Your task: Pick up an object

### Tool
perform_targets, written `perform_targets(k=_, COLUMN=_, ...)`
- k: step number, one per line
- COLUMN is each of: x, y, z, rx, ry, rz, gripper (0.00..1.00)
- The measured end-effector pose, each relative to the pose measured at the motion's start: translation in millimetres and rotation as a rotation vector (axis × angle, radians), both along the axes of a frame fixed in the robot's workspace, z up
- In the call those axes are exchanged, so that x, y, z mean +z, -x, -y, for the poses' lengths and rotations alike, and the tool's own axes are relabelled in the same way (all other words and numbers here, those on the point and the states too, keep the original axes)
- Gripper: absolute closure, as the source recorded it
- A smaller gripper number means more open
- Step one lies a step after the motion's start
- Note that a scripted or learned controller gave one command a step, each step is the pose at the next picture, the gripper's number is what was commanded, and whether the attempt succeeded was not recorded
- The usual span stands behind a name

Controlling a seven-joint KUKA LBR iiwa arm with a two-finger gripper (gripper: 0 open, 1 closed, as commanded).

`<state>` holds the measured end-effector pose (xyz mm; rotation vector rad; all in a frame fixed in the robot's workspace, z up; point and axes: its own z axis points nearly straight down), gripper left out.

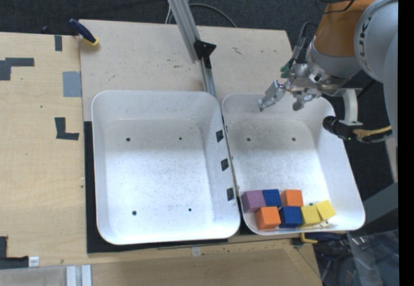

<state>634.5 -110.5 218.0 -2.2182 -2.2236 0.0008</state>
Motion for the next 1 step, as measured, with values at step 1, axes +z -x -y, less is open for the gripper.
perform_targets(k=1, x=33.9, y=76.1, z=83.2, rx=-0.011, ry=0.004, rz=0.000, gripper=0.00)
